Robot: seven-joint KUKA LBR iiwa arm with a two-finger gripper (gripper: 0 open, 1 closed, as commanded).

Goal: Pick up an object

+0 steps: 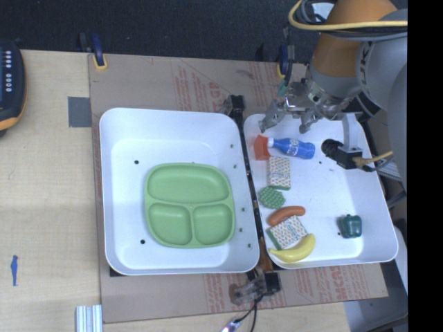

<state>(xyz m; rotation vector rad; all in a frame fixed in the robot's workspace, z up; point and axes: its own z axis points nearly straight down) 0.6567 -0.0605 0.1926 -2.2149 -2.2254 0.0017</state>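
Arm comes in from upper right, orange band above wrist, gripper [292, 120] pointing down over far edge of right bin [377, 213]; fingers spread apart w/ nothing between them. Just below gripper, near bin's far-left corner, blue bottle [292, 147] lies on its side; orange block [260, 147] touching its left end. Toward the near side: patterned packet [279, 172], green waffle-textured piece [272, 198], sausage [286, 214], second patterned packet [287, 232], banana [293, 250] at near edge; green pepper [350, 226] apart at right. Left bin [121, 185] holds green divided plate [189, 205].
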